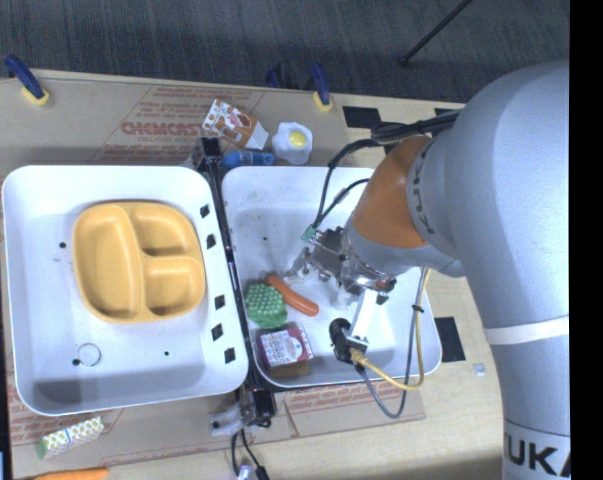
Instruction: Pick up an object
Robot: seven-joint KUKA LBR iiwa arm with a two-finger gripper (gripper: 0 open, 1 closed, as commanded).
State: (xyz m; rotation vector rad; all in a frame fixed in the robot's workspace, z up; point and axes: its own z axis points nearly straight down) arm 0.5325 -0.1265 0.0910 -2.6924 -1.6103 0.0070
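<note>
**Describer:** Your grey KUKA arm is the closest thing to the lens. It comes in from the right with its orange band above the wrist, and bends down over the right bin.

**Operator:** Where is the gripper?

**Describer:** You will find the gripper low inside the right bin, near the middle of its floor. I cannot tell from this slant whether its jaws are apart or together. Nothing can be seen between them.

**Operator:** What could you pick up?

**Describer:** Three things sit along the right bin's front-left part. An orange carrot lies just beside the gripper, toward the bin's front. A green round object touches the carrot's left side. A dark red packet lies at the front edge, just below the green one.

**Operator:** And the left bin?

**Describer:** Your left bin holds a yellow divided tray, lying flat near its centre.

**Operator:** Anything outside the bins?

**Describer:** On the bench's far edge, behind the right bin, you have a yellow and white object, a small printed box and a blue item. A patterned packet lies at the bench's front-left corner.
</note>
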